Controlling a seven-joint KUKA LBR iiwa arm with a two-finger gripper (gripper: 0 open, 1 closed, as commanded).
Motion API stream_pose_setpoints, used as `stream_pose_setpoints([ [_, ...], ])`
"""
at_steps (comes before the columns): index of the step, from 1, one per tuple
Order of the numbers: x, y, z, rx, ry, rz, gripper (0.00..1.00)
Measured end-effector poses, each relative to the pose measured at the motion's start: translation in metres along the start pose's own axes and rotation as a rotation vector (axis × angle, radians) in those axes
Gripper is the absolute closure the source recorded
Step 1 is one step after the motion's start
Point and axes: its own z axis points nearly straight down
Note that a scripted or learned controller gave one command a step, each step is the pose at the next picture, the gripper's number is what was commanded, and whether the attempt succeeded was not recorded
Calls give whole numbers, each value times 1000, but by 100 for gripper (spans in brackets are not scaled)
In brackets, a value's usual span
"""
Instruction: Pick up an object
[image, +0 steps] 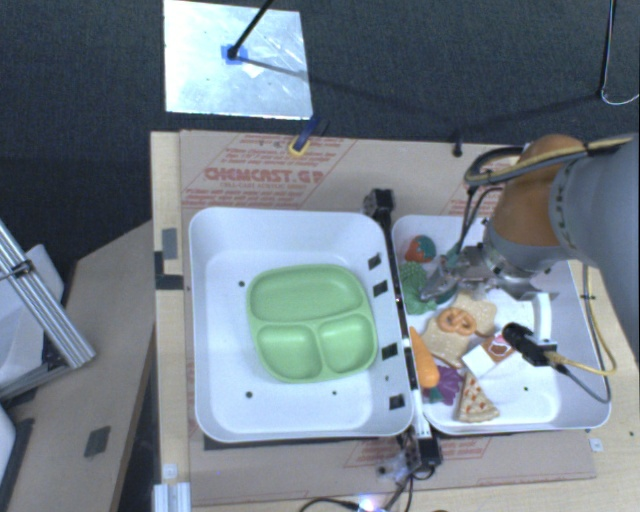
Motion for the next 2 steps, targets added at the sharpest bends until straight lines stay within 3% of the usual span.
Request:
stream_pose_setpoints([
  [1,-1,3,-13,-11,-4,1,100],
  [2,0,7,-78,-4,2,-4,100],
])
